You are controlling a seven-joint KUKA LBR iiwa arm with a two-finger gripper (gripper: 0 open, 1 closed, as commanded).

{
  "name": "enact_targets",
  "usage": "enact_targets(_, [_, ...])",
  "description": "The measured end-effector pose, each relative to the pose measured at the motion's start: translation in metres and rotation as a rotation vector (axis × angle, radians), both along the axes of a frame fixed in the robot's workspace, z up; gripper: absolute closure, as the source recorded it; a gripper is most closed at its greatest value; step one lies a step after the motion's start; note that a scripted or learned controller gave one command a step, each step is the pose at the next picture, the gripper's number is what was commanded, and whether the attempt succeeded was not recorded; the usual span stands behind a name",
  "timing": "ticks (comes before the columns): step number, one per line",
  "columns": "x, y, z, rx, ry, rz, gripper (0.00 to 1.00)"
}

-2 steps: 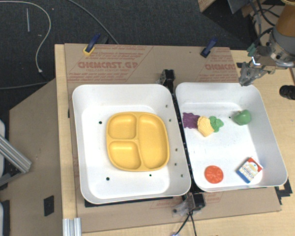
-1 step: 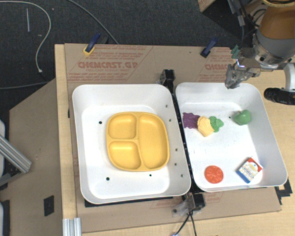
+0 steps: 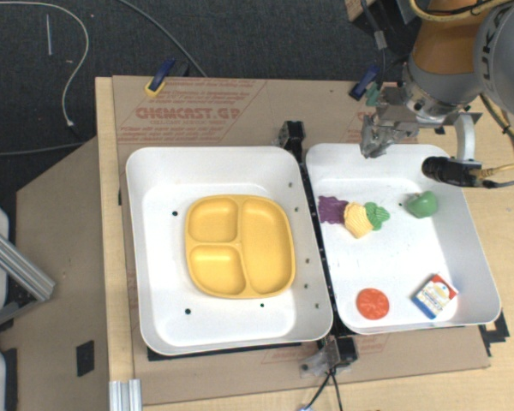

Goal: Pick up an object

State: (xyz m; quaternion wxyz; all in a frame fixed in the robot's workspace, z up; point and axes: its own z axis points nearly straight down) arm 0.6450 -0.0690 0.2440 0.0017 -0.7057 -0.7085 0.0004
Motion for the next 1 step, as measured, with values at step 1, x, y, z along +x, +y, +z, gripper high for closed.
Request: enact_targets(1, [0.003, 0.0576, -0.0095, 0.001, 0.001, 0.002, 1.0])
